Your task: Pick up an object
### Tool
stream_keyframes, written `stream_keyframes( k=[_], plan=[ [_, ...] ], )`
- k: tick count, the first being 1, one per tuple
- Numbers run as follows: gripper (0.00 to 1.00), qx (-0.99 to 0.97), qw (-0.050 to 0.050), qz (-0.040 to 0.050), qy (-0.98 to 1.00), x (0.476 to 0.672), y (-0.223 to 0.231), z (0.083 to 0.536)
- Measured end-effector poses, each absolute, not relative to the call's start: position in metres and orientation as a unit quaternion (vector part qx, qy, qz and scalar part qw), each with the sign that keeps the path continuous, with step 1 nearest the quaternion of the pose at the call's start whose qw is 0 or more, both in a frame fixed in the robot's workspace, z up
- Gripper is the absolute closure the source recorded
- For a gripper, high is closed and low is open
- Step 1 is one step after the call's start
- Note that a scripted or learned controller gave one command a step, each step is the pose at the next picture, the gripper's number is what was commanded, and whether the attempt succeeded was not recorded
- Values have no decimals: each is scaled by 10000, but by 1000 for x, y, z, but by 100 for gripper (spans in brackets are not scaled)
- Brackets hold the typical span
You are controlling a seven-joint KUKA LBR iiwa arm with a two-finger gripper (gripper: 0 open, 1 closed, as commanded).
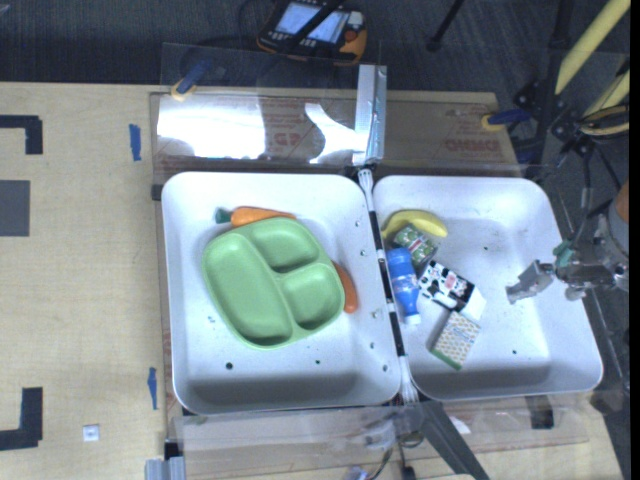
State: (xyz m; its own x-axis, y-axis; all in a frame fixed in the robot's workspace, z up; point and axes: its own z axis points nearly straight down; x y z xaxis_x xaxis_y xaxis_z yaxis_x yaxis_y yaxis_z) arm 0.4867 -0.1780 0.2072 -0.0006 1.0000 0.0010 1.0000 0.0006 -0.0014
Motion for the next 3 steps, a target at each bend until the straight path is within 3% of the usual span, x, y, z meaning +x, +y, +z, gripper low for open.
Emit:
stream_keyframes(
  k=[1,3],
  plan=[
    [0,-6718,-6,-3,-7407,553,-137,144],
    [0,-7373,-162,-110,-6752,560,-103,107]
  ],
)
